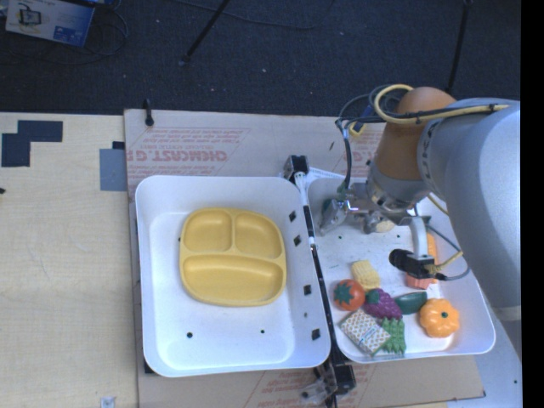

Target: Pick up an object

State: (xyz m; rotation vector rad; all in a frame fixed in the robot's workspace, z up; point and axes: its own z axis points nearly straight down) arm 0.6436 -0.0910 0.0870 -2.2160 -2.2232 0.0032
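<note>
My gripper (pixel 351 218) hangs over the far end of the right bin (pixel 476 338), pointing down, fingers spread with nothing between them. The toy foods lie nearer the front of that bin, apart from the gripper: a yellow corn piece (pixel 365 273), a red tomato (pixel 347 294), purple grapes (pixel 382 303), a dark green vegetable (pixel 411 302), an orange pumpkin (pixel 438 317), a checked cracker (pixel 364 331) and a green leafy piece (pixel 394 337). An orange item (pixel 431 246) is partly hidden behind the wrist hardware.
The left bin (pixel 161 313) holds a yellow divided plate (pixel 231 255). A raised rim between the two bins runs just left of the gripper. The bulky grey arm (pixel 484 194) covers the right bin's far right side.
</note>
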